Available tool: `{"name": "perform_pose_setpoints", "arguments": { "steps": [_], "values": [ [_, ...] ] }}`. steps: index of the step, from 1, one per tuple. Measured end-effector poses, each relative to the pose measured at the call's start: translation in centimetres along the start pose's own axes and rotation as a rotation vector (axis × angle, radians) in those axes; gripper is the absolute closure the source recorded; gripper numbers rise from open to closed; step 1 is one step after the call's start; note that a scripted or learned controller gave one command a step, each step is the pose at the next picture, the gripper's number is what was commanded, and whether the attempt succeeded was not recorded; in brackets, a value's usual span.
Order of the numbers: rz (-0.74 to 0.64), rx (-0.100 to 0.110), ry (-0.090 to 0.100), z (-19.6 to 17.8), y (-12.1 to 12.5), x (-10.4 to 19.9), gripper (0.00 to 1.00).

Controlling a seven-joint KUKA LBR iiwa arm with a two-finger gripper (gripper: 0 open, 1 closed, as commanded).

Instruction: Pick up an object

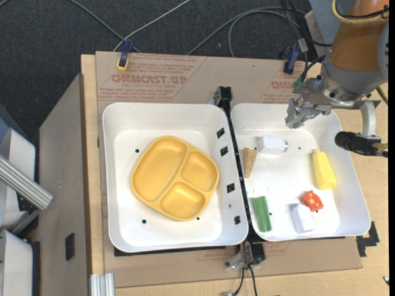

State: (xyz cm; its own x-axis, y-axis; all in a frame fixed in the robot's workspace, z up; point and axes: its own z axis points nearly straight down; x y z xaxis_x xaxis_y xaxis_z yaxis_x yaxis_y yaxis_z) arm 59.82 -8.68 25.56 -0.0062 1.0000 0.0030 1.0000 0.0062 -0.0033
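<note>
- Bench: a brown board (185, 73) with red lettering bears two shallow white bins side by side, on dark carpet with cables running across it.
- Left bin (114, 165): holds a yellow divided plate (174, 177) with three compartments, lying flat near the bin's centre and turned at a slant to the bin's walls.
- Right bin (352, 208): holds the loose objects.
- White block (272, 144): lies in the upper middle of the right bin, below and slightly left of the gripper.
- Tan cone (249, 160): lies against the left wall of the right bin, point downward, just left of the white block.
- Green stick (261, 213): lies near the lower left corner of the right bin, running roughly along the left wall.
- Yellow corn-like piece (323, 169): lies on the right side of the right bin, long axis running up and down the view.
- Red piece (311, 200): lies below the yellow piece, touching or just beside a small white-grey block (302, 218) near the bin's front wall.
- Arm (358, 36): grey with an orange band, it enters from the upper right.
- Gripper (297, 117): hangs over the upper edge of the right bin, above the white block and apart from it. The jaws point downward, set close together with nothing seen between them.
</note>
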Motion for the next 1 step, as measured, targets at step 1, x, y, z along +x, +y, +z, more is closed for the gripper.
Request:
{"name": "perform_pose_setpoints", "arguments": {
  "steps": [1],
  "values": [
    [0.000, 0.001, 0.000, 1.24, -1.36, 5.71, 1.00]
  ]
}}
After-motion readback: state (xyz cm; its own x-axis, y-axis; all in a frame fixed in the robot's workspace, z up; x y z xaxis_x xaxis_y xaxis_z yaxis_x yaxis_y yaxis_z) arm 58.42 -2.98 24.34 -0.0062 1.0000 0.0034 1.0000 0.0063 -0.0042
